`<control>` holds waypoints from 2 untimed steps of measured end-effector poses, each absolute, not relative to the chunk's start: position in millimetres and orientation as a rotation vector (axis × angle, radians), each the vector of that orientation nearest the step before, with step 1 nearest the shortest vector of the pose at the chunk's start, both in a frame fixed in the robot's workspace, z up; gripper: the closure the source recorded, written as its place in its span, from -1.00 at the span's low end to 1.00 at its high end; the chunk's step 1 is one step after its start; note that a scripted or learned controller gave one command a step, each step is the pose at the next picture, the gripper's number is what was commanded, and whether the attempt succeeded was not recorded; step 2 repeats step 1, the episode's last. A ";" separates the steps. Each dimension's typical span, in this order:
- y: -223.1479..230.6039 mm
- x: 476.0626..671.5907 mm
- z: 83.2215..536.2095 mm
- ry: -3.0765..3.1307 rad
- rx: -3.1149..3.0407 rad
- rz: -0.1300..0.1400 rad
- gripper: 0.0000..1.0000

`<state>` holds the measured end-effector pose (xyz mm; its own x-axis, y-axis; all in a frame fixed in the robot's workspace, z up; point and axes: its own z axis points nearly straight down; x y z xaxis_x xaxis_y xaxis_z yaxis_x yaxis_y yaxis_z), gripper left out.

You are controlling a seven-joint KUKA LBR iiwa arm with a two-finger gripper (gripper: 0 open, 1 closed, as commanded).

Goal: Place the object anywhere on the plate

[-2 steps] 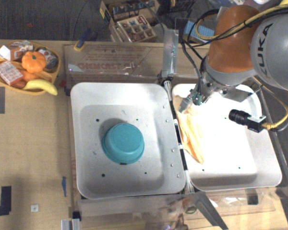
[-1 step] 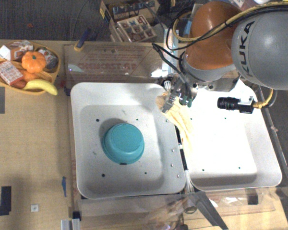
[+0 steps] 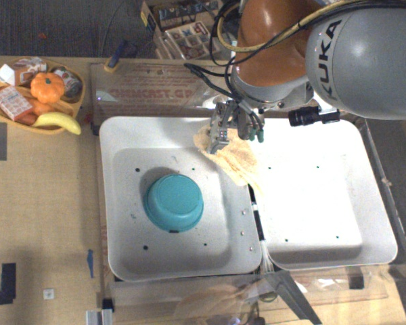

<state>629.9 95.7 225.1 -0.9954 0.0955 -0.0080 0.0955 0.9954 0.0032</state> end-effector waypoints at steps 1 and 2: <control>95.5 630.1 225.3 3.129 0.150 0.005 -1.00; 95.5 630.1 225.3 3.129 0.150 0.005 -1.00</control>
